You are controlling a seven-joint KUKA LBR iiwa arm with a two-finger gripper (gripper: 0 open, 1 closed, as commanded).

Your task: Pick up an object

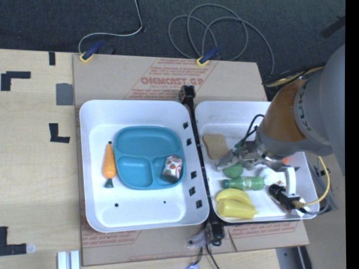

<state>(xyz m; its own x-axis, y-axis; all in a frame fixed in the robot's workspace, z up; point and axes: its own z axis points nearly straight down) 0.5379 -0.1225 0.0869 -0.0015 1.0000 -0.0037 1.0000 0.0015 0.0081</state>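
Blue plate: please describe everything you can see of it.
The blue plate looks like plastic, with rounded corners and three compartments: one wide above, two smaller below. It lies flat in the left bin. A small can rests in its lower right compartment; a carrot lies beside its left edge.

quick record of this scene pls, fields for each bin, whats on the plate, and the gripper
left bin: blue divided plate; orange carrot beside the plate's left edge
on plate: small can in the lower right compartment
right bin: tan flat piece; green bottle lying on its side; yellow banana nearest the front wall
gripper: low in the right bin, between the tan flat piece and the green bottle
held: cannot tell
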